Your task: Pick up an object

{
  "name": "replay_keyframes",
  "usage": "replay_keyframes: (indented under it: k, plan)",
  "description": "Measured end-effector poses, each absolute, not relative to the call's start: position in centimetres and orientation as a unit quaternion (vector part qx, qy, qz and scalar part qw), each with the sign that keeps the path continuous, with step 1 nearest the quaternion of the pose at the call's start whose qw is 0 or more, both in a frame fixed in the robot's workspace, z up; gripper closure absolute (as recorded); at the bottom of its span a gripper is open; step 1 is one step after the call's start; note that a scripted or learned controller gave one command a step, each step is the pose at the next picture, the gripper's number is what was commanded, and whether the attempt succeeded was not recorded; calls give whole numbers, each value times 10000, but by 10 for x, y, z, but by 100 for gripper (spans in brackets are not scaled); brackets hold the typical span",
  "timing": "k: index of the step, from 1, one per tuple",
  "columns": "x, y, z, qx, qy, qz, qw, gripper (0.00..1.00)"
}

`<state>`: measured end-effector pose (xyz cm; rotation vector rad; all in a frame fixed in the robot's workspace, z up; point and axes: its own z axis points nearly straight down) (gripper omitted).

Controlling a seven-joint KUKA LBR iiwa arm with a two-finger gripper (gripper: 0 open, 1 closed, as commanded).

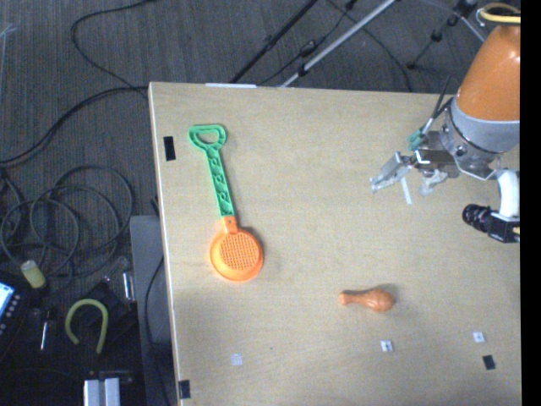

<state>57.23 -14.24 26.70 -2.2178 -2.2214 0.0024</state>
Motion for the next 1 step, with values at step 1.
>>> replay_keyframes:
  k: [1]
  plan:
    - [632,-156,233,-7085,-7057,20,0,0]
